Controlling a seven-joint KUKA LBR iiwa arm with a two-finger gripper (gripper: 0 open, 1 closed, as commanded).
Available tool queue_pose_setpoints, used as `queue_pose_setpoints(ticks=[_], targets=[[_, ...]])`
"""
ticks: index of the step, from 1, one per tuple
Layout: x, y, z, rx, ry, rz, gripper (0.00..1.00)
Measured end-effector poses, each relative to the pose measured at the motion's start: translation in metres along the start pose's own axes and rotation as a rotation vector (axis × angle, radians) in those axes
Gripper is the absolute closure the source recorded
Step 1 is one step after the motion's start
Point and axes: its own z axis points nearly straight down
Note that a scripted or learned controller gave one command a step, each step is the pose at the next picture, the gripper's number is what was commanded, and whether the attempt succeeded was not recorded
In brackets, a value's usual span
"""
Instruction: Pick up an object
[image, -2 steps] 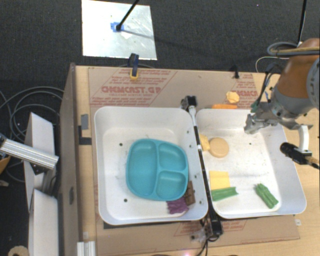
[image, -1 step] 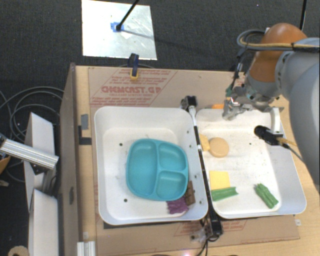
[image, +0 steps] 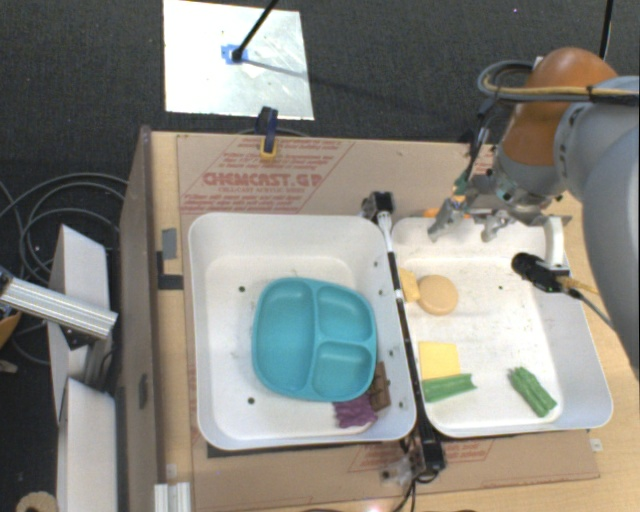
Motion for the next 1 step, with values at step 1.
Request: queue_pose_setpoints(ticks=[1], targets=[[0.0062, -0.0290, 0.0841, 0.001, -0.003, 0.005, 0.00]])
